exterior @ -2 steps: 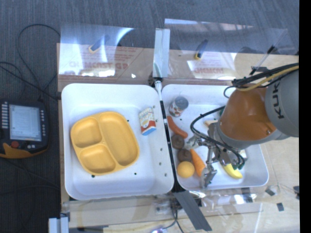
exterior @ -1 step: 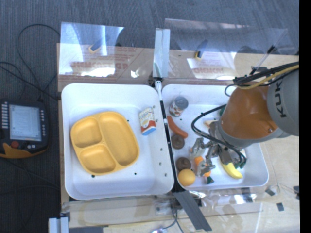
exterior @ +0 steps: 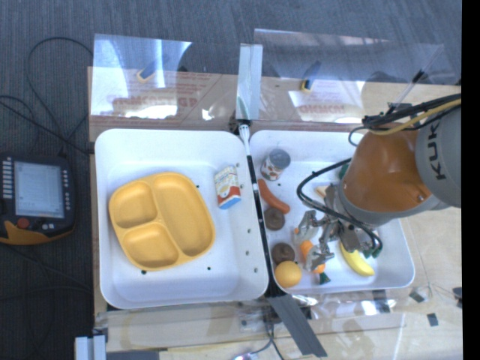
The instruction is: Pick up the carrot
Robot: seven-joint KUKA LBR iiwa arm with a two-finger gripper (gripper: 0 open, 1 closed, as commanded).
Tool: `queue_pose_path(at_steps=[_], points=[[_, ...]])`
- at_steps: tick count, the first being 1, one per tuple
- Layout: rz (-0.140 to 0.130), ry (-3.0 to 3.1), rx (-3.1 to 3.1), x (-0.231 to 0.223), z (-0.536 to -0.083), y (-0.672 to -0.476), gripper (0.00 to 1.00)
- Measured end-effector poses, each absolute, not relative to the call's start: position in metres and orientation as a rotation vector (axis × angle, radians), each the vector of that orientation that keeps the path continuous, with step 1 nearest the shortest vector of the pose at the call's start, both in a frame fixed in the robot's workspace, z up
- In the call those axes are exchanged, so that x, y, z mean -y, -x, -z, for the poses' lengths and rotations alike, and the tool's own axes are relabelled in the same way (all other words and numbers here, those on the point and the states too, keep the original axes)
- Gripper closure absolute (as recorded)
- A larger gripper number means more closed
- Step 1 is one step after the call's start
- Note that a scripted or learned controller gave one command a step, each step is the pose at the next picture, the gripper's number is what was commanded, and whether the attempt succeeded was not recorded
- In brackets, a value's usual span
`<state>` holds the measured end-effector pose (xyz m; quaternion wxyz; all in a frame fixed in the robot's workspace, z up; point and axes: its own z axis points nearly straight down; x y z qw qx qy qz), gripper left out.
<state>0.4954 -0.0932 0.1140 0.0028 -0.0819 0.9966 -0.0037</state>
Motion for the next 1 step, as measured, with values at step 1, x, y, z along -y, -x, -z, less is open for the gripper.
queue_pose_path(at_steps=[1], points=[[-0.001, 0.095, -3.132, -0.0081, -0.1867, -0.4981, 1.00]])
